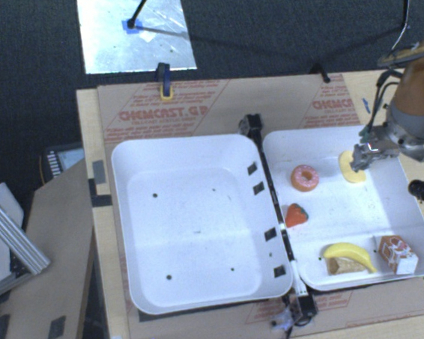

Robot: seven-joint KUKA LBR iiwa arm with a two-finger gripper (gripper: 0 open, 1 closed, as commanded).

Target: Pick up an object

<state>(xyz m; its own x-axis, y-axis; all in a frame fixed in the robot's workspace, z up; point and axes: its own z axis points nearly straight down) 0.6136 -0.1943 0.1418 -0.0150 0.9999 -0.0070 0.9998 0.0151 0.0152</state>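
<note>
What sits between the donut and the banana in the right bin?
In the camera view, the strawberry lies between the donut and the banana, slightly toward the bin divider; otherwise bare floor.

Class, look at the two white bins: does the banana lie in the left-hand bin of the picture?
No. The banana lies in the right-hand bin, near its front edge, beside a small carton.

Grey arm [418, 124] with an orange band, black cables, and a metallic gripper [361, 158]
</note>
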